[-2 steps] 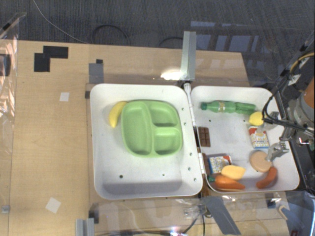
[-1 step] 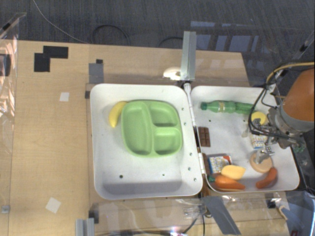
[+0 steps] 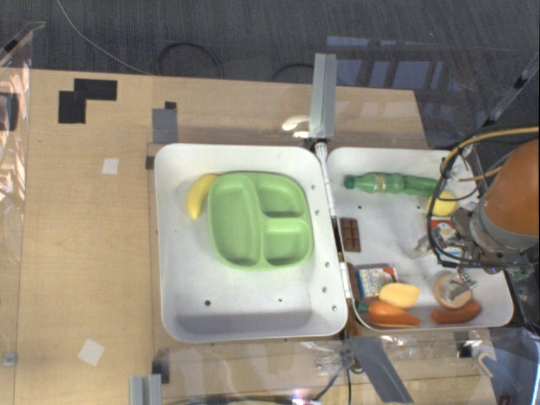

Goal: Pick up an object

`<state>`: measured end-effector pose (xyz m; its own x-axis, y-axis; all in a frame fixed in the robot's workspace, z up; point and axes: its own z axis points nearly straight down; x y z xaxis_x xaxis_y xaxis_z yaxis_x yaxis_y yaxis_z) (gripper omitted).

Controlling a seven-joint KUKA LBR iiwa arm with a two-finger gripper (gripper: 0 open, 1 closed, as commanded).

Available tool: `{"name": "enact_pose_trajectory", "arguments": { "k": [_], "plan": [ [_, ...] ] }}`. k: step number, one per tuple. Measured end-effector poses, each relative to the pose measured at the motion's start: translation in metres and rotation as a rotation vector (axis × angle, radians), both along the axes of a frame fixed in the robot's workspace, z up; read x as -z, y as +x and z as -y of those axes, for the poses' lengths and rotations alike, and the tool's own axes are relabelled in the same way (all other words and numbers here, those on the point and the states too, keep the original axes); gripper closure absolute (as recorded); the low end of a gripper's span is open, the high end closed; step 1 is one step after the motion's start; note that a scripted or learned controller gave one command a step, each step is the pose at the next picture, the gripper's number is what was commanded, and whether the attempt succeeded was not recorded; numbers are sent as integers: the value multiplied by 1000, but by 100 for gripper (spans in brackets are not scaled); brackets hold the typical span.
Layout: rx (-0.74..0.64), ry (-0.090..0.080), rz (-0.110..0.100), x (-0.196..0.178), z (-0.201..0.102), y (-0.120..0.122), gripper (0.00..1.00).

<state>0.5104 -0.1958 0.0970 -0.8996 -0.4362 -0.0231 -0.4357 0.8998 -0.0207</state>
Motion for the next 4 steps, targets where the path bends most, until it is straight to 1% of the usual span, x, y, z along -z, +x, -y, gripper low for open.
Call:
{"name": "enact_pose_trajectory", "arguments": {
  "k": [1,2,3,4],
  "plan": [
    [-140,2,-8,5,-69,14,0],
    [-444,-3,-13,5,-48,36,0],
    [-723,-13,-15,5,5,16,0],
    [-857,-12,-17,7,9,90,0]
  ]
}}
